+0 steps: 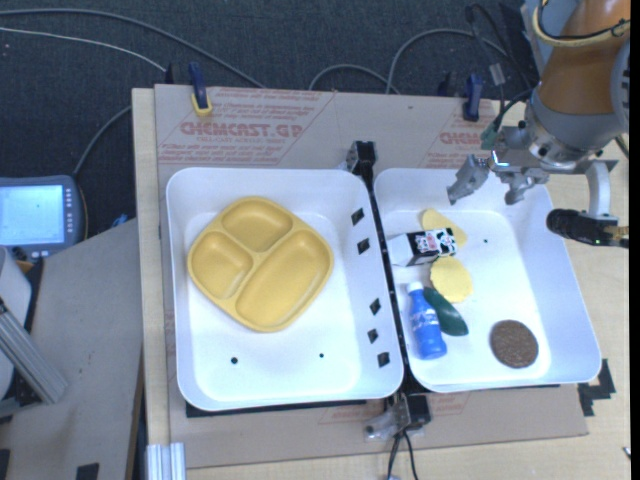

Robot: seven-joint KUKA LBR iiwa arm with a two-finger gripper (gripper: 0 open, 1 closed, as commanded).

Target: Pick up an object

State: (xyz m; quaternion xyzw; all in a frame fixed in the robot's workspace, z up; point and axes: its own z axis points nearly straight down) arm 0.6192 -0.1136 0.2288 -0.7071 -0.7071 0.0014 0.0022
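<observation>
The right bin (560,298) holds several small objects. They are a pale yellow piece (434,220), a black-and-white packet (432,242), a yellow disc (452,280), a blue bottle (426,322), a dark green item (449,315) and a brown round disc (514,343). My gripper (490,186) hangs over the bin's far edge, above and to the right of the pale yellow piece. It is open, with nothing between its fingers.
The left bin (200,358) holds a yellow divided plate (260,262). A black divider with clips (370,258) runs between the bins. Cables and blue clamps (200,93) sit along the board's far edge. A small screen (35,213) stands at far left.
</observation>
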